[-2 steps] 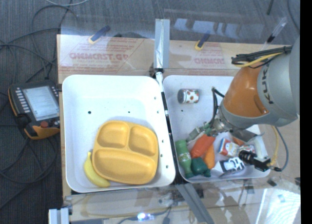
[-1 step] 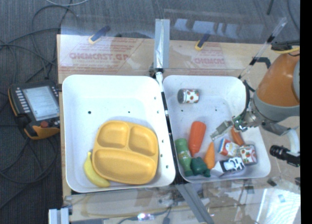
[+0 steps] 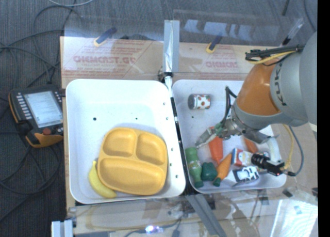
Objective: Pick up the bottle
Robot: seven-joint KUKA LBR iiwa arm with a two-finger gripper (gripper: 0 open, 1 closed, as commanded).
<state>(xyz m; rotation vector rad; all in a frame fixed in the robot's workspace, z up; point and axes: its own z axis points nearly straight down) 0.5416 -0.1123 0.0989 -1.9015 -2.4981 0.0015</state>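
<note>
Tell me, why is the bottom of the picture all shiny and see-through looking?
In the camera view, a clear panel along the bottom edge catches light and glares; the yellow tray throws a soft shadow in the left bin; small things by the gripper look blurry.

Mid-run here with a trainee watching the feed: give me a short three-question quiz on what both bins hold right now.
1. True or false: the yellow divided tray lies in the left bin.
2. Which lies at the tray's lower-left edge? A) a carrot B) a banana C) a can
3. Fill in: the green bottle lies against the right bin's ____ wall.

Key: 1 true. 2 B. 3 left; it lies beside the orange carrots, while the small can lies apart near the far wall. The gripper is above the carrots.
</note>
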